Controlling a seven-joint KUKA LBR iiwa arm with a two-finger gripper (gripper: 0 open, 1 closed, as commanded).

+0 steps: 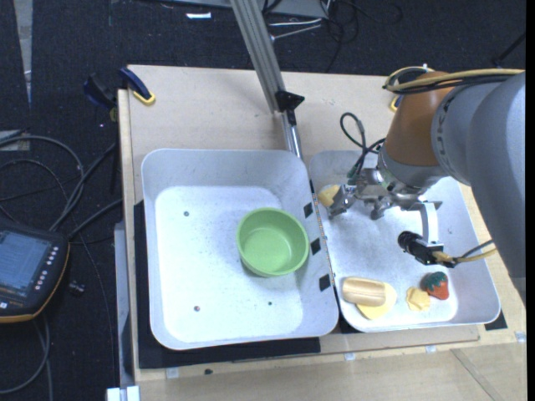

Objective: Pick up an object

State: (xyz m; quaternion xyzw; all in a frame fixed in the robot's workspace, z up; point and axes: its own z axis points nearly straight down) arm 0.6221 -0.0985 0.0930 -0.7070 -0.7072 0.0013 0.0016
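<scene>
Near the divider between the two bins, at the far-left corner of the right bin (468,224), a small yellow object (328,195) lies just left of the gripper (361,200). It sits close to the gripper's metal parts, though whether they touch is hard to judge from this angle. Along the near edge of the same bin rest a tan bread-roll-shaped object (364,290) on a yellow piece (378,307), a second small yellow piece (418,299), and a red strawberry-like toy (436,285) with a green top, all well apart from the gripper.

Left of the right bin, the left bin (192,307) holds a green bowl (272,241), upright, close to the divider. Both bins stand on a pale wooden bench (201,107). Beyond the bench a dark carpeted floor carries cables, and a handheld control pendant (25,266) lies far left of the bins. A slanted metal pole (259,44) rises from behind the divider.

Over the right bin the gripper hangs low under the orange band (414,132); I cannot tell how its jaws are set, and nothing can be seen held between them.
</scene>
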